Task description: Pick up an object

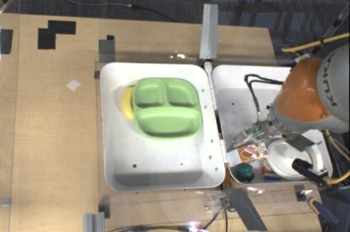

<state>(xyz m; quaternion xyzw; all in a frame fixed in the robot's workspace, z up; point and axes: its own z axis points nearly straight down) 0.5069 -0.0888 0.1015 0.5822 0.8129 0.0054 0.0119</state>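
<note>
A green divided tray (166, 107) lies in the left bin (117, 132), with a yellow object (127, 103) poking out from under its left side. In the right bin (232, 88), near the front, lie a red and white packet (251, 153), a dark green ball (244, 172) and a white cup or bowl (287, 158). The arm with its orange band (301, 97) reaches down over the right bin. My gripper (256, 131) sits low just above the packet, mostly hidden by the wrist.
A black cable (252, 88) loops across the back of the right bin. A metal post (209, 31) stands behind the divider between the bins. Black markers (54, 34) lie on the wooden bench at the left.
</note>
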